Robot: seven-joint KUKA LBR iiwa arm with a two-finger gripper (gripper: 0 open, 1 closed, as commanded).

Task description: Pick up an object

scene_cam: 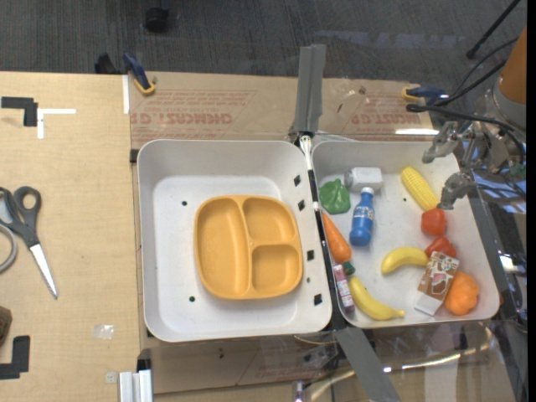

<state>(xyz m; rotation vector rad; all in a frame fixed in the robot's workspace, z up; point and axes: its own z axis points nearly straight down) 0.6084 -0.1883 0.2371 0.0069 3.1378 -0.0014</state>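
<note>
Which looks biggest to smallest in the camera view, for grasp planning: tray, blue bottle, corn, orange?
1. tray
2. blue bottle
3. corn, close to the bottle, so unsure
4. orange

The arm (512,82) reaches in over the table's right edge, its orange band showing at the upper right, and its wrist angles down and leftward so that the gripper (445,174) hangs near the table's far right corner with its two metal jaws spread apart, nothing between them.
</note>
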